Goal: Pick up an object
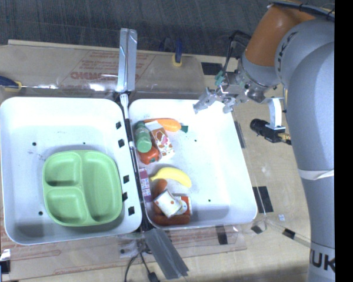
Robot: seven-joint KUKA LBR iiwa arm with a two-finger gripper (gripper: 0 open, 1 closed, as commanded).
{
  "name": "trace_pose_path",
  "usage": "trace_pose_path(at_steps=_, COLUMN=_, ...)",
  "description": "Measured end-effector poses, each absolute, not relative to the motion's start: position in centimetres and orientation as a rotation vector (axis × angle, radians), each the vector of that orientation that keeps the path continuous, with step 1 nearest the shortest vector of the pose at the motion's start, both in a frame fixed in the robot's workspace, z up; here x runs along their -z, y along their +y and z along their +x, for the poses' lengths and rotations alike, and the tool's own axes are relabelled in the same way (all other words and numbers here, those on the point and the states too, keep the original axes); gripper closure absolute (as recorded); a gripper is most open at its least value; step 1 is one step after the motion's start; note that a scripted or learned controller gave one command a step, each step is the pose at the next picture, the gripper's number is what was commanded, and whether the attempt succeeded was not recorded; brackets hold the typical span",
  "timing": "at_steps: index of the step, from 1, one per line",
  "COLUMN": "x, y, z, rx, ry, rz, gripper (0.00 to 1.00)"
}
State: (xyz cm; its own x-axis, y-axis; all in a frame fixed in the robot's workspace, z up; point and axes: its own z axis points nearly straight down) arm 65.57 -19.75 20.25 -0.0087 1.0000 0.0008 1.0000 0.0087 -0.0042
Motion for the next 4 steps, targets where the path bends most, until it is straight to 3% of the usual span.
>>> trace_pose_path(at_steps=1, x=-11.8, y=-13.8, z=65.0, rx=-0.002, ry=-2.429, rz=-1.991, gripper=0.0)
trace_pose_path(at_steps=2, x=-10.9, y=-11.9, z=65.8, rx=-0.026, ry=-2.595, rz=-1.812, gripper=0.0)
trace_pose_path(at_steps=3, x=-11.3, y=-9.7, z=65.9, rx=0.002, ry=-2.599, rz=-1.774, gripper=1.0)
trace_pose_path(at_steps=4, x=-11.3, y=-9.7, z=65.9, rx=0.002, ry=-2.599, rz=-1.773, gripper=0.0)
